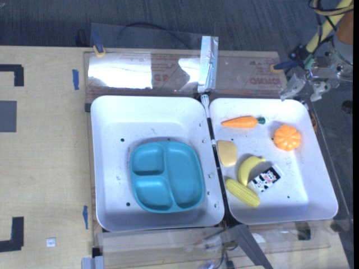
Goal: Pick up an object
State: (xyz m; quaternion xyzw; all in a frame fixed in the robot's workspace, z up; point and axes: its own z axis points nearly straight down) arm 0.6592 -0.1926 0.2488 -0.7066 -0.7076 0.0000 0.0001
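Approach step, nothing grasped. The gripper (301, 86) hovers beyond the right bin's (320, 200) far corner, fingers spread, holding nothing. Candidates lie inside: carrot (241, 122), orange pumpkin (286, 137), banana (249, 168), corn (242, 193). Next move: travel inward, descend over 1.

Reddish printing is being shown on the clear sheet (185, 72) lying behind the two white bins (106, 116), but no word of it is being rendered legibly. A black-and-white patterned card (265, 179), lying in the right bin just beside the banana (249, 167), is likewise being shown too small for any characters to be read.
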